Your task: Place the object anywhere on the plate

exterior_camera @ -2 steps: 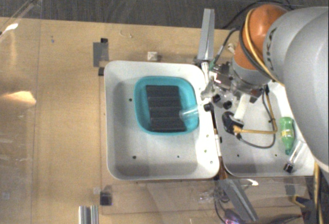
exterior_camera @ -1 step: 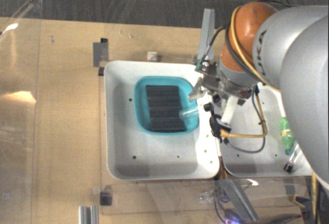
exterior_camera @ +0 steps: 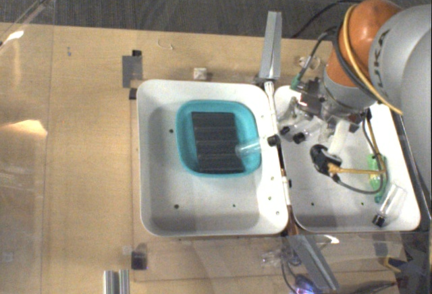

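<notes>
A turquoise square plate (exterior_camera: 183,131) lies in the left bin (exterior_camera: 155,205). On it rests a dark ribbed rectangular object (exterior_camera: 214,141), and a small clear tube (exterior_camera: 247,148) lies across the plate's right rim. My gripper (exterior_camera: 291,127) hangs over the upper left corner of the right bin (exterior_camera: 351,218), just right of the wall between the bins and apart from the plate. The wrist hides much of it, and I see nothing held in it.
In the right bin a green looped object (exterior_camera: 378,177) lies near the right wall. A clear tube with a black cap (exterior_camera: 387,209) sits in the lower right corner. A grey post (exterior_camera: 271,46) stands behind the bins.
</notes>
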Robot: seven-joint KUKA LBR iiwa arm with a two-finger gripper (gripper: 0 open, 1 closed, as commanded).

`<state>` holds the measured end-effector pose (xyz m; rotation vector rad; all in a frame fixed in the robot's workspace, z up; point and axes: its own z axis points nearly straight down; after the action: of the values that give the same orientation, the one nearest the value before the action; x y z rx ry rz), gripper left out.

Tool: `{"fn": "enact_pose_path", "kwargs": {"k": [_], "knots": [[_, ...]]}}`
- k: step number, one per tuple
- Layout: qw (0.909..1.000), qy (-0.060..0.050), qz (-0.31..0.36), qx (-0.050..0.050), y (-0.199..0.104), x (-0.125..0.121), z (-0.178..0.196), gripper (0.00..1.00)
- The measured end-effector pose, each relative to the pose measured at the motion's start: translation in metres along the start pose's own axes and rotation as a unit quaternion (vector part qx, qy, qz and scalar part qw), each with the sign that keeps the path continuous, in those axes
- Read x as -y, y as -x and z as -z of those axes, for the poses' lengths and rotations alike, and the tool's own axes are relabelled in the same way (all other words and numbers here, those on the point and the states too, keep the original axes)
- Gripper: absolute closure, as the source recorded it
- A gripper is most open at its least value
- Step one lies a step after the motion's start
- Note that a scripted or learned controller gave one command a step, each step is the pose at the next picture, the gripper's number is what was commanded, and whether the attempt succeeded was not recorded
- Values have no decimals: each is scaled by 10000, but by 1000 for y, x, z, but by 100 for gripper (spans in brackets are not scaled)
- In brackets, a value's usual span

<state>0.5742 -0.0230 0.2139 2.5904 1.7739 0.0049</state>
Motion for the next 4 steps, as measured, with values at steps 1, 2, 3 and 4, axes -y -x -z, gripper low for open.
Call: {"fn": "enact_pose_path", "kwargs": {"k": [1, 2, 3, 4], "knots": [[9992, -4, -389, 3, 3, -13, 5, 0], [9952, -5, -981, 5, -23, 2, 17, 0], [9941, -3, -1089, 2, -28, 18, 37, 0], [9941, -3, -1089, 3, -28, 18, 37, 0]]}}
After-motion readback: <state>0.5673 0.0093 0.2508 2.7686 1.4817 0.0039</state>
